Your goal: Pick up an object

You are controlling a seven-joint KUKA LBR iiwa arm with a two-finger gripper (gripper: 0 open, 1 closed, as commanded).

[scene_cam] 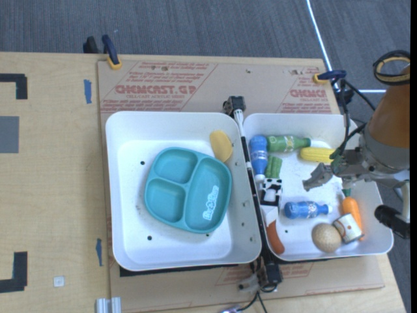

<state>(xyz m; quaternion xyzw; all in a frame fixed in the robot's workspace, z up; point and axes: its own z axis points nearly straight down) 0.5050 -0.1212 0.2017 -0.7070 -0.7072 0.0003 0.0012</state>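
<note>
Down at the right bin's (384, 245) near edge sit a tan ball (326, 237) and a small blue bottle (305, 208). Just above the bottle hangs the gripper (318, 177), its fingers apart around nothing. Over in the left bin (120, 194), a teal divided plate (187, 189) lies.

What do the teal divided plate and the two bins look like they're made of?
Teal divided plate: looks like moulded plastic, smooth with a soft sheen, rounded compartment ridges and a printed white logo. Left bin and right bin: probably thin formed white plastic, semi-gloss, with rounded rims; the view can't confirm it.
</note>
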